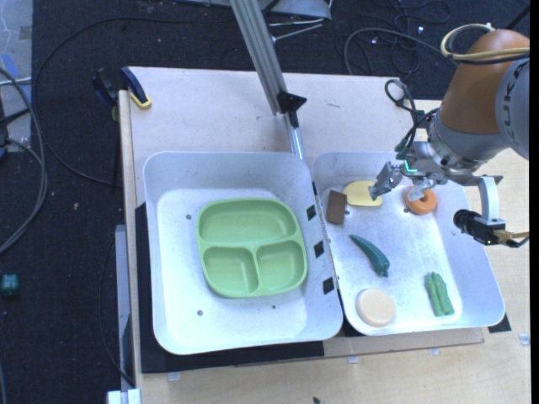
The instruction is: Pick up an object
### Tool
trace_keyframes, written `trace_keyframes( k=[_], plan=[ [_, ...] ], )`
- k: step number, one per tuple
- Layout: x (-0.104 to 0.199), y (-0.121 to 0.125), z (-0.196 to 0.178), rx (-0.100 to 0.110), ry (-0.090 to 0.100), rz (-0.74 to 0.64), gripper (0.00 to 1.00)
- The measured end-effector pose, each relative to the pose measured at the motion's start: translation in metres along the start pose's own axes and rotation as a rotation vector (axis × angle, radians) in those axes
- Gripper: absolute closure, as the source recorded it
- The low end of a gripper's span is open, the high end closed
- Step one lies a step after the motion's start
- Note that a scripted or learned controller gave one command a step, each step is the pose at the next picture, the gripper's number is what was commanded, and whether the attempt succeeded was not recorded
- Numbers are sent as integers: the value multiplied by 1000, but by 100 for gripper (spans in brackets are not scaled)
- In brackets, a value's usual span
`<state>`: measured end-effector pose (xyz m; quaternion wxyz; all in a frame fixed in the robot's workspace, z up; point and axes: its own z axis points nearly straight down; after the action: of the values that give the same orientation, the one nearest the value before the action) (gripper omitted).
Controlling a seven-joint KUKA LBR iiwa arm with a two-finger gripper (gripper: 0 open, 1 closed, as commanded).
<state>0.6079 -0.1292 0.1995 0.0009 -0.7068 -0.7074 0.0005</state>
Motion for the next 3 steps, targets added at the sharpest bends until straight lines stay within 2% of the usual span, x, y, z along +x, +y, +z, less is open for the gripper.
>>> trace_keyframes(
  k=[1,3],
  plan=[
    [0,1,-1,-2,0,0,0],
    [6,-5,86,1,-1,1,0]
  ],
)
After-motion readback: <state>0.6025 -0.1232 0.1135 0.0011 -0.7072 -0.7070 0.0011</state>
